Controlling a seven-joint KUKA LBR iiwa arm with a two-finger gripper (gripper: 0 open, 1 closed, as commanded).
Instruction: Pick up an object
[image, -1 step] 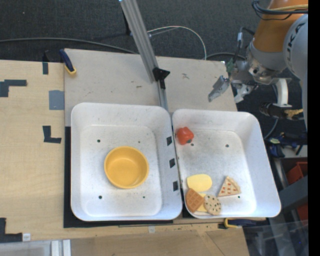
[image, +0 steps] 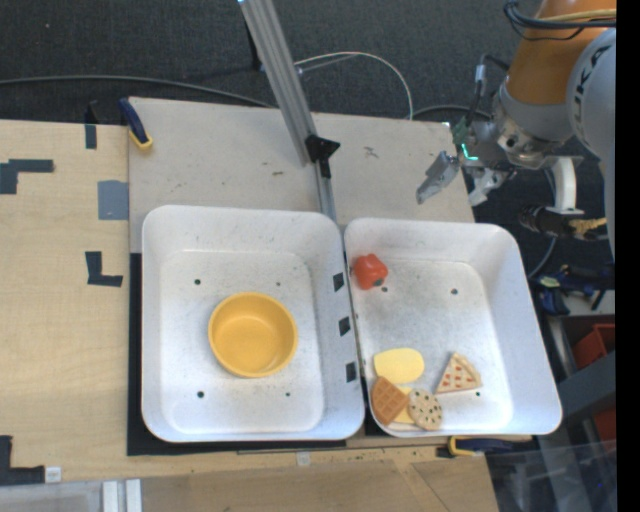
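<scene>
Camera view gives us a small, rounded red plastic toy (image: 370, 269) with no clear long axis, lying in the right glossy white bin (image: 505, 300) near its upper left corner. Our grey two-finger gripper (image: 447, 178) hangs above the bench beyond that bin, fingers spread, pinching nothing.
</scene>
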